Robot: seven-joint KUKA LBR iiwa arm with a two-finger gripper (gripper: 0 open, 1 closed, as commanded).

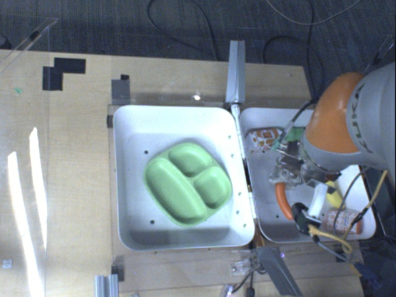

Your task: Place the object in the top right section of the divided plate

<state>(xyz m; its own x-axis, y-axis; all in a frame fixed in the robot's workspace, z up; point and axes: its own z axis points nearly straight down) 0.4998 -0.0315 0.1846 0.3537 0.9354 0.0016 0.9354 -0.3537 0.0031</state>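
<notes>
A green divided plate [187, 183] lies tilted in the left bin [130, 135], its three sections bare. The arm [352, 122] reaches over the right bin [257, 119], and the end effector [291, 169] hangs low among the clutter there; whether it is released or clenched I cannot tell. Just below it lies an orange carrot-like object [283, 202]. A small printed packet [265, 138] sits near the bin's upper left, and a can [343, 220] lies at its lower right. Both bins rest on the wooden worktop [62, 166].
</notes>
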